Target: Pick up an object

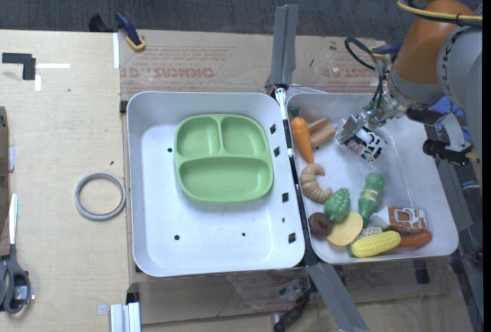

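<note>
The right bin [439, 183] holds several toy foods: a carrot [302, 139], a brown hot dog bun [320, 131], a tan croissant [314, 182], broccoli [337, 205], a green bottle [370, 194], a chocolate donut [320, 225], a yellow chip [346, 231], corn [375, 244] and an orange packet [406, 218]. My gripper [360, 136] hangs low over the bin's back middle, just right of the bun. Its black-and-white finger end points down-left, apart from the carrot and bun. I see nothing between its fingers.
The left bin [149, 192] carries a green divided plate [223, 156]. A grey tape ring [100, 195] and scissors [13, 277] lie on the bench to the left. A metal divider post [283, 54] stands between the bins at the back.
</note>
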